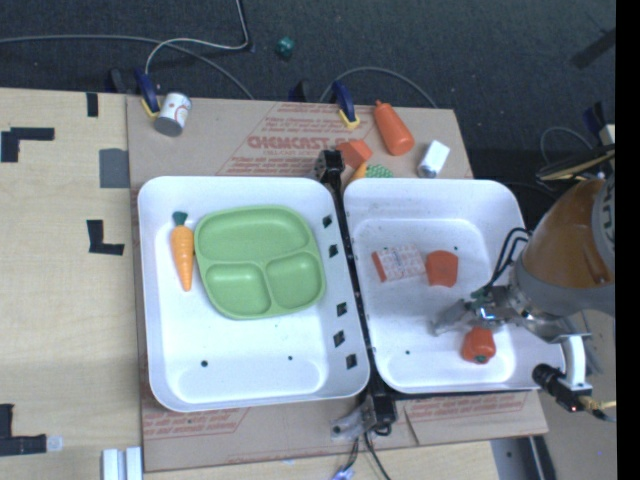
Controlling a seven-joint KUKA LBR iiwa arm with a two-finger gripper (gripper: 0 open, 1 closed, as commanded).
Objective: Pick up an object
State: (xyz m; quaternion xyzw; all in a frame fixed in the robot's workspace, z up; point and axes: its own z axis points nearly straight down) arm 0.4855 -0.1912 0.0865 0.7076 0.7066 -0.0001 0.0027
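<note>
Arm: the grey KUKA arm (575, 258) with its orange band reached in from the right, over the right bin's right-hand edge.
Gripper: the gripper (462, 320) sat low inside the right bin (400, 203), pointing left; a pale finger (447, 320) stretched leftward over the bin floor. Jaw state: could not be told from this slanted view, and nothing was clearly seen between the fingers.
Red object: a small, rounded red-orange piece (479, 344) lay just below and right of the finger, close beside the gripper; too compact to show a long axis.
Orange block: a stubby orange block (442, 267) stood near the bin's middle, roughly square, with no clear heading.
Patterned packet: a flat red-and-white packet (398, 262) lay just left of the block, its long side running left to right.
Left bin: the left bin (160, 298) held a green divided plate (260, 261) and a toy carrot (183, 252), the carrot's long axis running up and down, leafy end toward the top.
Outside the bins: an orange bottle-like toy (393, 128) lay above the right bin.
</note>
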